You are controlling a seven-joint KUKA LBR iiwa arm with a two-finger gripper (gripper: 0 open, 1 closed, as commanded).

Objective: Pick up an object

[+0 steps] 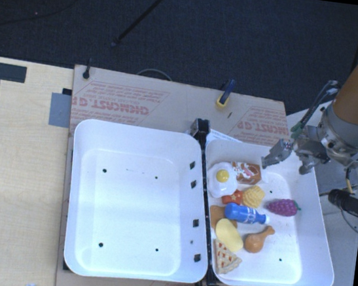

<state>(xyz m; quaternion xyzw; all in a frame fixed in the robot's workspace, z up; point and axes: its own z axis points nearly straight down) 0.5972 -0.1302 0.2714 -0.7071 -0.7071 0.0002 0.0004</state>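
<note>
Gripper [291, 156] hangs over the right bin [318, 258] at its 12 o'clock rim, fingers spread, nothing between them. Toy food is clustered in the bin's left half. Likeliest target: purple grape bunch [282, 206], at 6 o'clock from the gripper, lying apart from the pile. Long axis runs 9-to-3, stem end pointing toward 3. Judged light, rigid plastic, bumpy, fairly slippery; pinch across its short width at mid-body. Blue bottle [245, 214] lies near it, same axis.
</note>
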